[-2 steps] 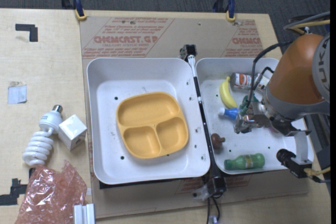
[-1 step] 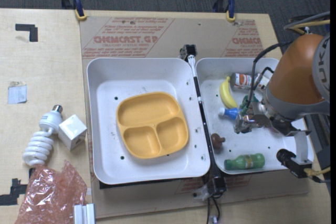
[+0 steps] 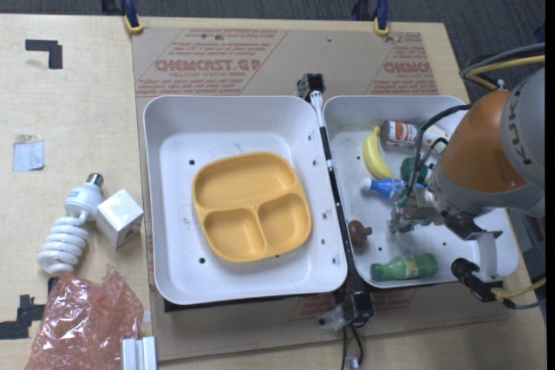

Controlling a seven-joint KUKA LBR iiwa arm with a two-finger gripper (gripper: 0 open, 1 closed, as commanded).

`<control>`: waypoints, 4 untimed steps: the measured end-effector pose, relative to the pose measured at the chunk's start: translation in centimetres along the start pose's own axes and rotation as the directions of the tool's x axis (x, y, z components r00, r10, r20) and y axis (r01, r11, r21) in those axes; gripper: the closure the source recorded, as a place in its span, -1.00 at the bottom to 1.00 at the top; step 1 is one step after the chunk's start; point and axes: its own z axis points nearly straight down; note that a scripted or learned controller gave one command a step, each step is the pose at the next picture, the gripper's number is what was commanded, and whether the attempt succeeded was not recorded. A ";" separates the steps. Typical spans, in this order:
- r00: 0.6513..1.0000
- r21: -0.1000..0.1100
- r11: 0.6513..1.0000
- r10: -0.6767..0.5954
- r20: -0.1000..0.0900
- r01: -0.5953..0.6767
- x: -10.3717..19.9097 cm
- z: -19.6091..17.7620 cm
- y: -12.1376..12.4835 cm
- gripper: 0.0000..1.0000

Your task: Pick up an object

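So far, nothing is showing as lifted: the grey arm with the orange band [image 3: 481, 147] is reaching in from the right and hanging low over the right-hand shallow white bin [image 3: 347, 113], with its claw [image 3: 409, 217] sitting among the objects there. Whether the claw is released or clenched is something I cannot tell, since the wrist hardware and cables are covering it from above.

The candidates for picking are all lying on the floor of that bin. A green plastic bottle [image 3: 403, 267] is resting on its side near the front wall, just below the claw. A small brown rounded piece [image 3: 356, 230] is lying to the claw's left, near the divider. A yellow banana-shaped toy [image 3: 374, 156] is sitting towards the back, with a blue plastic item [image 3: 383, 186] just in front of it and a small white-and-red can [image 3: 400, 133] beside it at the rear.

The left white bin [image 3: 160, 186] is carrying a yellow three-compartment plastic tray [image 3: 250, 205]. By my judgement the whole grasp and lift are remaining to be done.

The blue item is partly disappearing under the arm, so its shape is hard to read, and the brown piece is too small to identify.
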 end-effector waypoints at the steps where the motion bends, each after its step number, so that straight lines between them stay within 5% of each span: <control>1: 1.000 -0.002 1.000 0.001 0.001 -0.001 -0.1 -1.0 0.1 1.00; 2: 1.000 -0.002 1.000 -0.003 0.000 0.003 8.4 -10.0 0.4 1.00; 3: 1.000 -0.002 1.000 -0.004 0.001 0.004 8.4 -10.0 0.4 -1.00; 4: 1.000 -0.002 1.000 -0.004 0.001 0.004 8.4 -10.0 0.4 -1.00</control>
